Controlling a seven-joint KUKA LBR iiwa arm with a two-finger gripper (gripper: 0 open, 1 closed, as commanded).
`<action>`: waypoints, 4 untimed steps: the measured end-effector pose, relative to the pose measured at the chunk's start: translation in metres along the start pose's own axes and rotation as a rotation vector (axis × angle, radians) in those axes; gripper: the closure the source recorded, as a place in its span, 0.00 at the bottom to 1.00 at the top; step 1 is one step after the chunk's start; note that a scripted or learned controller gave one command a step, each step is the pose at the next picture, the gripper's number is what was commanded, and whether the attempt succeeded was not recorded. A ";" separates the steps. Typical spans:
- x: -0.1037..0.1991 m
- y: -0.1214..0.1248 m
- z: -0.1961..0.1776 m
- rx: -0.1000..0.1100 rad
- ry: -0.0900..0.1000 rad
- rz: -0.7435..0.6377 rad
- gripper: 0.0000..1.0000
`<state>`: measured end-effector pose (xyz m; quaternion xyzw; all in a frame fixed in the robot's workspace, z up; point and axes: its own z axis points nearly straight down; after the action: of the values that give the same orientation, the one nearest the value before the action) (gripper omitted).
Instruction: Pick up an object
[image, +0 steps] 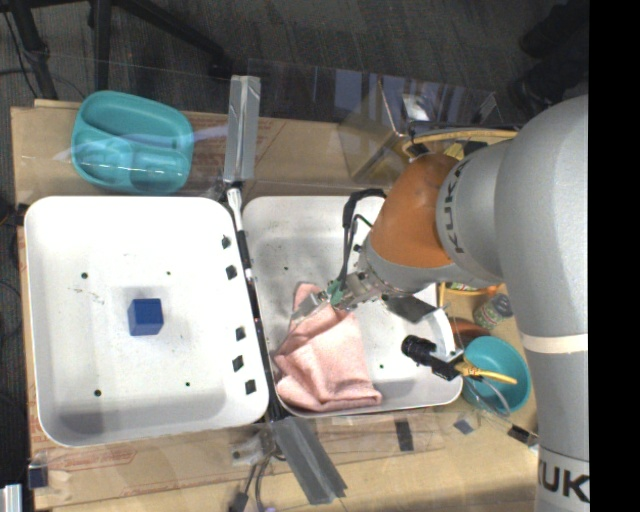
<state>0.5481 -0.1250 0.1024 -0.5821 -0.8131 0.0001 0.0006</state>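
My pincer (335, 293) reaches in from the right over the right bin (290, 230), 1 of 2 white bins side by side on the desk (45, 150). It sits at the upper edge of a crumpled pink cloth (330, 365), which lies in that bin's lower-left corner as seen from above. I cannot tell how far the pincer is open, or whether it grips the cloth. A blue cube (146, 316) rests in the left bin (120, 240), well apart.

Soft pink cloth (325, 358), matt-looking.
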 end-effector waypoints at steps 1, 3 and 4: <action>0.015 0.026 0.011 0.000 0.000 -0.035 0.00; 0.069 0.043 -0.090 0.000 0.000 0.022 1.00; 0.068 0.043 -0.090 0.000 0.000 0.022 0.00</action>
<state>0.5667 -0.0465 0.1924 -0.5912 -0.8065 0.0001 0.0006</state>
